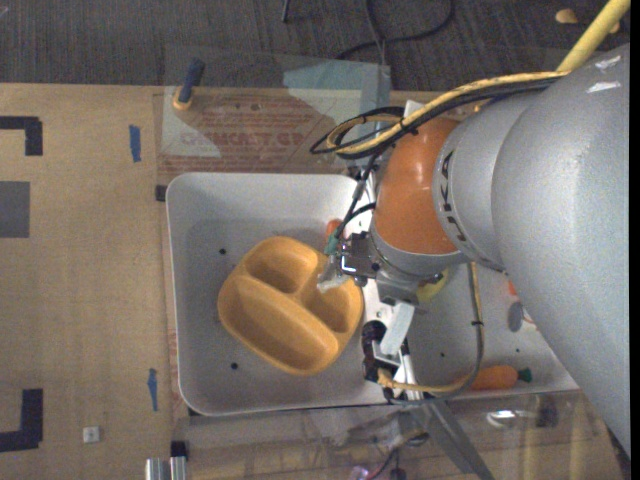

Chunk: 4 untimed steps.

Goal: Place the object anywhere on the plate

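A yellow divided plate [285,308] lies in the left white bin [195,268], turned at a slant. My gripper [337,266] hangs over the plate's right rim, below the orange wrist band. A small orange-red object [332,230] peeks out just above the gripper, by the plate's upper right edge; the arm hides most of it, and I cannot tell whether it is held.
In the right bin [545,363] lies an orange carrot-like toy [492,376] with a green tip, and a yellow item [433,288] shows under the arm. The grey arm covers most of that bin. Cables hang near the divider at the front.
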Each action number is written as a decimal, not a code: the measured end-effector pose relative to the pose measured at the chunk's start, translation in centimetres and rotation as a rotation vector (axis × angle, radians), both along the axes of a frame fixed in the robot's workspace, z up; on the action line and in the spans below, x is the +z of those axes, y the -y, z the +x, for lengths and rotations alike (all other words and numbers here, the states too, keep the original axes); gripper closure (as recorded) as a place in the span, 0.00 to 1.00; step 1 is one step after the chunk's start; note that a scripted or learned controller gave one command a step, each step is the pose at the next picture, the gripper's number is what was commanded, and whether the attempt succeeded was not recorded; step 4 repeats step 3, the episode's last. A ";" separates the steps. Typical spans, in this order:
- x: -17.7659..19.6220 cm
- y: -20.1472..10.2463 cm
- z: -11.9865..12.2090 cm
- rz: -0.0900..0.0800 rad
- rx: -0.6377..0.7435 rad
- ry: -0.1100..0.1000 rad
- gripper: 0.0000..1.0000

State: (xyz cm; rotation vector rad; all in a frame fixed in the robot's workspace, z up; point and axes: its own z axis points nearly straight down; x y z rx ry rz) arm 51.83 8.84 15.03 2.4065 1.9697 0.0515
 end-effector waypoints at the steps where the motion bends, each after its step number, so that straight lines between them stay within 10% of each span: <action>1: 0.5 2.5 -0.3 -0.036 -0.032 -0.011 1.00; 2: 0.5 2.0 0.4 -0.037 -0.112 -0.031 1.00; 3: 3.3 0.5 2.1 0.012 -0.484 -0.046 1.00; 4: 3.3 0.5 2.1 0.012 -0.484 -0.046 1.00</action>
